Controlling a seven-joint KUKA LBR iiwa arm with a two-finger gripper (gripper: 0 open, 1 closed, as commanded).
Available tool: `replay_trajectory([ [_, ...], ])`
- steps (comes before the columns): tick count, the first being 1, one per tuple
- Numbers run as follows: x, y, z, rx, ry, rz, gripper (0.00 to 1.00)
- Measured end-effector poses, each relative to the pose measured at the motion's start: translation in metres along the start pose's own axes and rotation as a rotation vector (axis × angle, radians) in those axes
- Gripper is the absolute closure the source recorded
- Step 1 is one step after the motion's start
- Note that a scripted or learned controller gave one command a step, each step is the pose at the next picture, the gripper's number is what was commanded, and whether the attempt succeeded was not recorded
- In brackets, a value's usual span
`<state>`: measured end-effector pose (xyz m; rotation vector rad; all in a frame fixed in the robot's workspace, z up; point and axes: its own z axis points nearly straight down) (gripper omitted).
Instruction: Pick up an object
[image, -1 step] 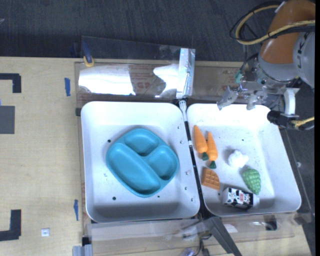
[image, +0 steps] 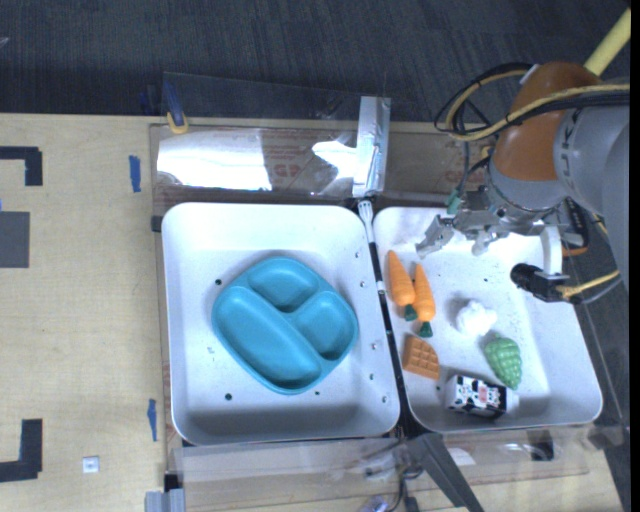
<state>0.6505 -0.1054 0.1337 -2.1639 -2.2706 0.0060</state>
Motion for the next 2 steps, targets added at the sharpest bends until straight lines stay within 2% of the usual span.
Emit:
replay_trajectory([
  [1, -0.019, -0.069, 0.047, -0.011, -0.003, -0.018, 0.00],
  [2, 0.011, -0.151, 0.047, -0.008, 0.000, 0.023, 0.00],
])
